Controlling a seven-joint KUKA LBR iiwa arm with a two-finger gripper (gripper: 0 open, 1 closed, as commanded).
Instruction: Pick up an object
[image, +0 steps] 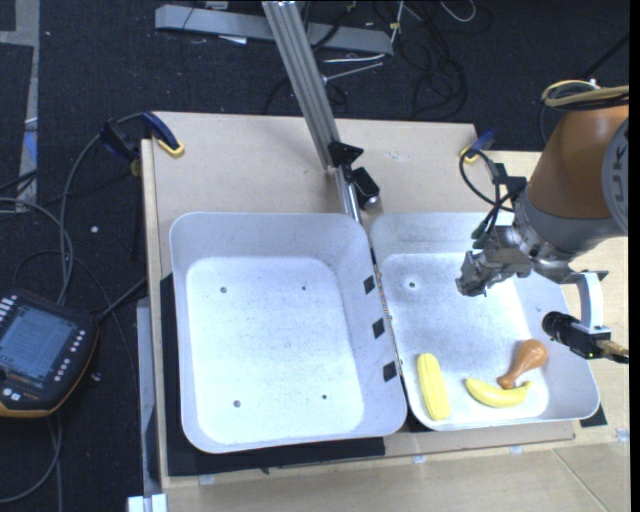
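Nearest us, along the front edge of the right bin, lie a corn cob, a banana and a brown drumstick. We cannot tell how the pincer is set, so we should lower it squarely over one piece. The left bin sits beside it on the pale bench, dark floor and cables around.

The arm consists of rounded, barrel-shaped segments. The upper segment is orange-brown; below it sits a grey wrist section with a smooth metallic finish. A yellowish cable loops over the top of the orange segment. 1 black cable bundle runs along the wrist's side. The gripper is a compact dark grey assembly; its detail is too blurred to resolve, possibly ribbed.
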